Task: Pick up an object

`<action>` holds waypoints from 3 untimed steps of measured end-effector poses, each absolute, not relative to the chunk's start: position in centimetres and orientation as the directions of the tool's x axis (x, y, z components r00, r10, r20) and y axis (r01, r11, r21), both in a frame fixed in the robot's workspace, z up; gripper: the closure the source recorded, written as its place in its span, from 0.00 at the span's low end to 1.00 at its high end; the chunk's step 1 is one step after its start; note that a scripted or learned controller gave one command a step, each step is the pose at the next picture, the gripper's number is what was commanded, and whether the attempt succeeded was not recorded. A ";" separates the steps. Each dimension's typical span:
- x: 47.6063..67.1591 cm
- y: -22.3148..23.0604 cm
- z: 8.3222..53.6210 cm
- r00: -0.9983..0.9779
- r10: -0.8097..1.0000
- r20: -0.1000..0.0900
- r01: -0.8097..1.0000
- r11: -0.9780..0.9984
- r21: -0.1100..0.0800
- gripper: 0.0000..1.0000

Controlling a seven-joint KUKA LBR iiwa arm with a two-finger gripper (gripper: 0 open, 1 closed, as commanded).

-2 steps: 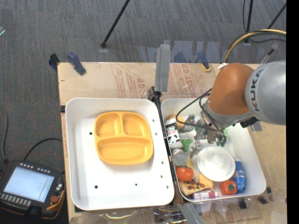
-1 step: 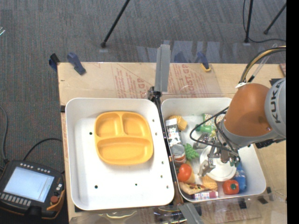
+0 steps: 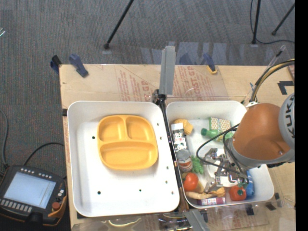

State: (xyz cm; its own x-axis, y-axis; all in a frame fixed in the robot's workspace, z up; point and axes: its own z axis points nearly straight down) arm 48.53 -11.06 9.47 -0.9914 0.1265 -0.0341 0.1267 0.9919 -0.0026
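The right bin (image 3: pixel 211 105) holds a jumble of small toy groceries: a red tomato (image 3: pixel 191 182), a small can (image 3: pixel 183 159), a white carton (image 3: pixel 178 134), a yellow piece (image 3: pixel 185 125), a green-patterned box (image 3: pixel 219 124) and a red-orange fruit (image 3: pixel 237 192). My gripper (image 3: pixel 222 170) hangs low over the bin's front half, just right of the tomato and above a tan piece (image 3: pixel 204 194). The orange wrist band (image 3: pixel 260 131) covers the bin's right side. I see nothing clearly between the fingers.
The left bin (image 3: pixel 79 153) bears a yellow divided plate (image 3: pixel 128 141). A grey post (image 3: pixel 167 71) rises between the bins at the back. A teach pendant (image 3: pixel 31 194) lies on the floor at lower left. Tripod legs stand behind the bench.
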 end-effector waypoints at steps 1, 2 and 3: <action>47.5 -21.4 8.7 -0.976 0.219 0.001 0.219 0.976 0.002 0.00; 51.7 -14.7 8.7 -0.999 0.048 0.000 0.048 0.999 0.003 0.00; 59.3 -16.1 11.1 -1.000 0.005 -0.006 0.005 1.000 0.001 0.00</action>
State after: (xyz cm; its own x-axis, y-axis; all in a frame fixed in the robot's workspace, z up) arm 59.27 -16.09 11.14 -1.0000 0.0051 -0.0061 0.0051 1.0000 0.0008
